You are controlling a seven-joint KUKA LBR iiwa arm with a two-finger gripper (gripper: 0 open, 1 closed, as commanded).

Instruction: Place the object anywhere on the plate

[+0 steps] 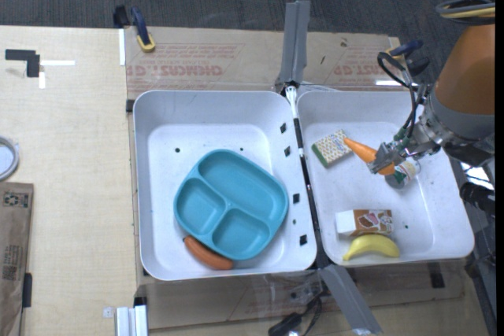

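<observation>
- The counter [63, 138] is pale wood at the far left, with a roll of tape [6, 160] at its edge and a brown paper packet [14, 248] below that.
- The left bin [150, 169] holds a blue plate [230, 203] with three compartments, all of them bare.
- An orange sausage-shaped toy [208, 253] lies just beside the plate's lower left rim, partly tucked under it, on the bin floor.
- A grey divider post [294, 43] rises where the two bins meet.
- In the right bin [441, 240], a small patterned block [331, 148] lies near the upper left, touching the thick end of a toy carrot [361, 149].
- The carrot points rightward, and its far end meets the hand [387, 162]; whether the tip sits between the fingers cannot be told, nor how far apart they stand.
- A small dark-and-clear item [398, 177] sits just below the hand.
- Lower in that bin, a white and brown snack box [365, 221] lies just above a yellow banana [372, 248].
- The grey arm with its orange band [471, 67] reaches in from the right.
</observation>
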